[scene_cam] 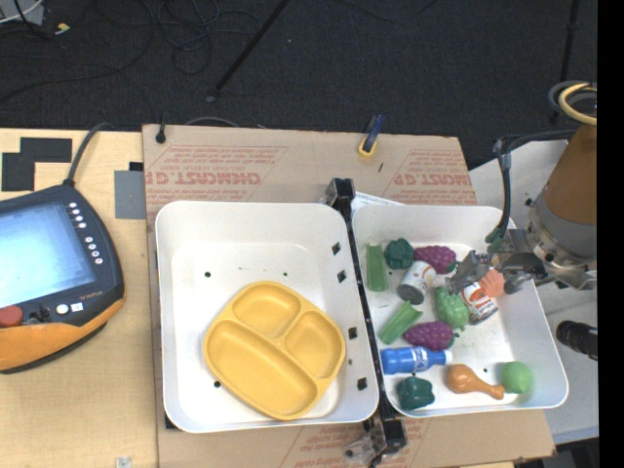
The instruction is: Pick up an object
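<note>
jaws are hanging low in the right bin (546,383), their spread impossible to tell, beside the red-and-white can (480,303) and green toy (451,309). i'd be centring on one piece before closing.

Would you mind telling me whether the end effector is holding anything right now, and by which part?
It cannot be told: the end effector is low among the toys in the right bin, by an orange-and-white can.
</note>
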`<act>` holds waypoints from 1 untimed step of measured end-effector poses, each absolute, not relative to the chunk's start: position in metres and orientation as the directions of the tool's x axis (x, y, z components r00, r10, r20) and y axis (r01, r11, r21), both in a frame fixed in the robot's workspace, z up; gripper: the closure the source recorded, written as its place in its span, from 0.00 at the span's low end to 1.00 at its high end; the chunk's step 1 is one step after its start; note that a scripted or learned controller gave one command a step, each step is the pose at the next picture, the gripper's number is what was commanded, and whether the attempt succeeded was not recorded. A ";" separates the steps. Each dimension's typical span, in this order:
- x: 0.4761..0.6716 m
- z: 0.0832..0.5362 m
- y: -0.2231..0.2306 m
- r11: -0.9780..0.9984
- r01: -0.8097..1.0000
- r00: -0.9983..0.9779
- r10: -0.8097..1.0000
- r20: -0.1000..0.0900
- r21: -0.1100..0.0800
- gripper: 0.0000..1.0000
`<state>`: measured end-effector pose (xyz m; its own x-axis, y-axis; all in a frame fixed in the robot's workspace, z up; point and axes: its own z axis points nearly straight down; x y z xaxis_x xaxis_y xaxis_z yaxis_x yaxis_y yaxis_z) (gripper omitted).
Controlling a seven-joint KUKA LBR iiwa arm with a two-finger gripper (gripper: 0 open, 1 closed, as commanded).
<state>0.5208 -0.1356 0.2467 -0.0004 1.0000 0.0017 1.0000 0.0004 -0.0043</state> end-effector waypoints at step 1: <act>0.525 0.081 -0.089 0.001 1.000 -0.001 1.000 0.001 -0.004 0.00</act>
